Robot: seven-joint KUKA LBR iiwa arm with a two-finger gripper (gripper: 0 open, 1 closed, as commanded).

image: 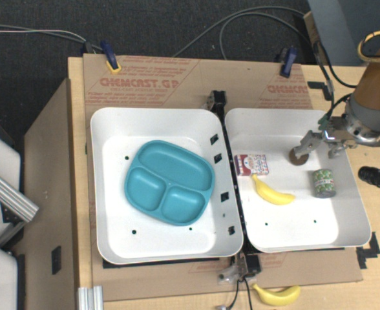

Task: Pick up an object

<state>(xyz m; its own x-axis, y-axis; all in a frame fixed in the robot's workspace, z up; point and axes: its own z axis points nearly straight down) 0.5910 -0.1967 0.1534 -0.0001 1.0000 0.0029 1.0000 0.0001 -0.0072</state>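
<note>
My arm (371,99) is grey with an orange band. I see white bins (106,192), a teal tray (169,182), a yellow banana (272,193), a green-speckled jar (323,182) and a red-and-white packet (251,165).

A tray (169,182) lies in the left bin (106,192); packet (251,165), banana (272,194) and perhaps a jar (323,182) share the right bin (345,228).

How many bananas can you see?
2. One banana lies in the right bin, below the small red packet. The other banana sits outside the bins at the bench's front edge.

Dark carpet-like floor (177,11); cardboard-topped bench (196,76); trailing cables (242,24).
</note>
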